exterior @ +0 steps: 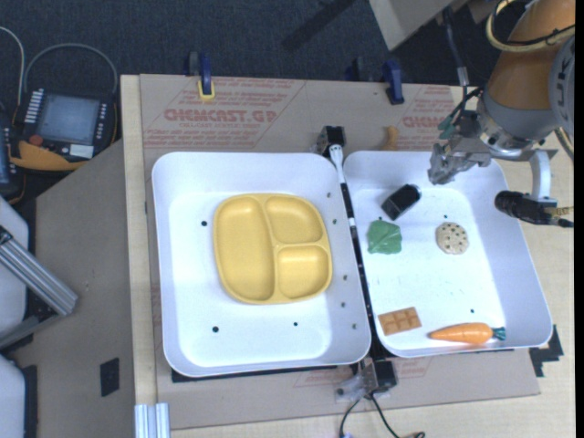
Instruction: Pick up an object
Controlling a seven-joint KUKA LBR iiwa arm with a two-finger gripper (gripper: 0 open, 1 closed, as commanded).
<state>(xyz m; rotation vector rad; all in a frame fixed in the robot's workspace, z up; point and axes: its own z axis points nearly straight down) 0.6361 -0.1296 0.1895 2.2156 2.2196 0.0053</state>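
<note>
Nearest the camera lie a toy carrot (465,334) and a waffle piece (399,320). Above the right bin's (520,254) far edge hovers the gripper (447,167), grasping nothing; it must descend toward the black block (400,201) nearby.

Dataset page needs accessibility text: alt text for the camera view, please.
A grey-and-orange robot arm's gripper hovers over the far edge of the right bin, which holds a black block, green leaf, cookie, cracker and carrot. The left bin holds a yellow divided plate.
</note>
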